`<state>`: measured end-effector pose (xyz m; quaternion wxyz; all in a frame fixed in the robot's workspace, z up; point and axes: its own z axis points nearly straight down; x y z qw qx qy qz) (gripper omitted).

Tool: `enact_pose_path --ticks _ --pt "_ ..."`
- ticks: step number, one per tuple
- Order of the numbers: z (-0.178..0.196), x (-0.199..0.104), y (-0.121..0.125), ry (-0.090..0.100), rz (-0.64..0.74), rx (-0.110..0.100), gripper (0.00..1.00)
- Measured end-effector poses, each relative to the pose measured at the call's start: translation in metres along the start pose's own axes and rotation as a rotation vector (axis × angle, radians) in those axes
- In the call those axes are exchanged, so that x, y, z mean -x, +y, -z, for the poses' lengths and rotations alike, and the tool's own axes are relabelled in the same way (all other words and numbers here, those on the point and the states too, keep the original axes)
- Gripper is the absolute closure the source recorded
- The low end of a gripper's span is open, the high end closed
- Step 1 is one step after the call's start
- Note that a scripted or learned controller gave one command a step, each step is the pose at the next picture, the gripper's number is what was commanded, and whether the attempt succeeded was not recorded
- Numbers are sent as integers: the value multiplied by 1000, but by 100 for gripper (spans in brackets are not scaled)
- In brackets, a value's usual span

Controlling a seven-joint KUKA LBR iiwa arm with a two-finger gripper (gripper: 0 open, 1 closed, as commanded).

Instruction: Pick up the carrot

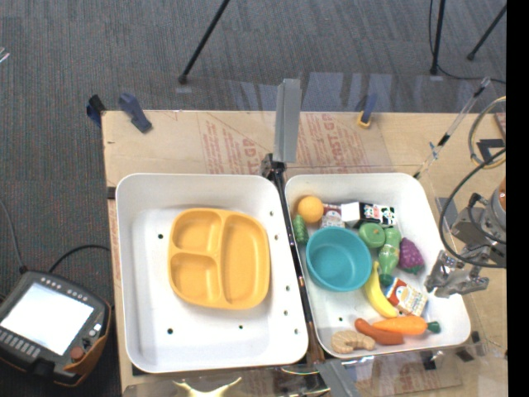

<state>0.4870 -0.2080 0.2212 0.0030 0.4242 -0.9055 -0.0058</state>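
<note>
The carrot lies at the right bin's near edge, beside a sausage and banana. The gripper hovers at the bin's right rim; whether it is open cannot be told. A descent risks nudging neighbours or grabbing the wrong piece.

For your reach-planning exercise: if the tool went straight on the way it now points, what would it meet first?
The tool seems to point down at the right bin's rim, so probably the rim first, not the carrot. Depth is unclear.
</note>
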Motion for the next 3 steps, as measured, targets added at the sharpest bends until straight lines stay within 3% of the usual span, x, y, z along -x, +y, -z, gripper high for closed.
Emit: enact_pose_path --ticks 1,2,3 --pt "148 6 -8 -9 -130 -28 100" --pt "14 60 -72 0 -57 3 100" --pt "-39 38 -52 -3 -214 -8 100"
